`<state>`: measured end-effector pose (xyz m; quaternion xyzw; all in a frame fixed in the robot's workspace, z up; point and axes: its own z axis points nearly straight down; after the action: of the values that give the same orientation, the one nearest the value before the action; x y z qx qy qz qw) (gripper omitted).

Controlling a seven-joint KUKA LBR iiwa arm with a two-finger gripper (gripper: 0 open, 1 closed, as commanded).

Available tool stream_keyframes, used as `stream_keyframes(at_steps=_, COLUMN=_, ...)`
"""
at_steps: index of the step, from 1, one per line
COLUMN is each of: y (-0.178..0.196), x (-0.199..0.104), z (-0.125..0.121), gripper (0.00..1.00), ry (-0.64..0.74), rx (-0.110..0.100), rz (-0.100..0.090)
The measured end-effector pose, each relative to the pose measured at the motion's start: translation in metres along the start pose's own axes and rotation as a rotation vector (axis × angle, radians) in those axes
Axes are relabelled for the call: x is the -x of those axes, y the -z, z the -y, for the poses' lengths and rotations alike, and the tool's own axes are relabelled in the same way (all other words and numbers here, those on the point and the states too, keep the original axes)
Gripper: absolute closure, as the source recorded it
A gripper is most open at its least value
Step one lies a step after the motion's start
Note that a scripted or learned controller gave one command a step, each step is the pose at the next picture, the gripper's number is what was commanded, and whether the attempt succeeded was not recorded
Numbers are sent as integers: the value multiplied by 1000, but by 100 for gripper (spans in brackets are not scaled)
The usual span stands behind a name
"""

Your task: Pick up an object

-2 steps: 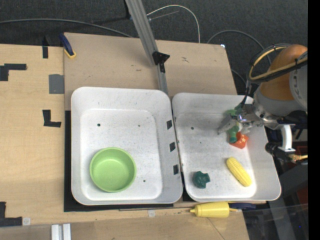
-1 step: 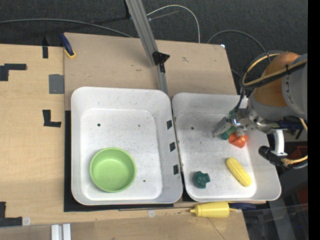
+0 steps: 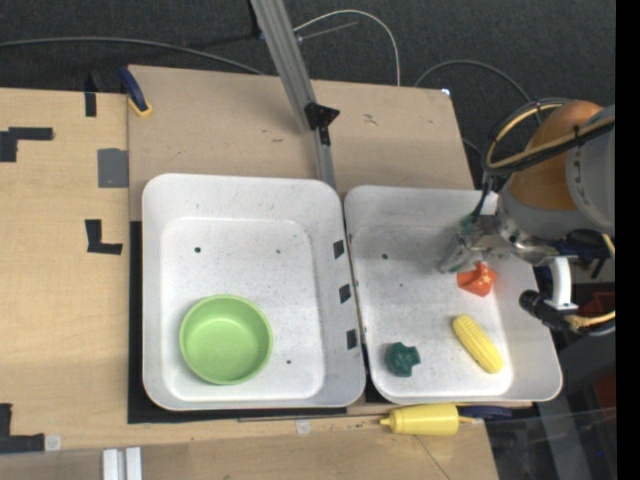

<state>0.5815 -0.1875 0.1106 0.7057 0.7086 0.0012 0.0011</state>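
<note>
In the right bin (image 3: 400, 218) lie a small red-orange object (image 3: 477, 280), a yellow corn cob (image 3: 477, 343) and a dark green piece (image 3: 402, 358). My gripper (image 3: 462, 255) reaches in from the right and hangs just left of and above the red-orange object, close to it or touching it. Nothing shows clearly between its fingers. The left bin (image 3: 240, 203) holds a green bowl (image 3: 226, 339) near its front left.
A yellow object (image 3: 425, 420) lies on the bench just outside the front edge of the right bin. A grey pole (image 3: 285, 48) slants down from the top to the bins' far seam. Cables loop behind the right bin.
</note>
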Motion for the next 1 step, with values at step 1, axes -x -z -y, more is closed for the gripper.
stream_keyframes(at_steps=1, y=46, x=-6, z=-7, gripper=100, ry=-2, rx=-1, rz=1)
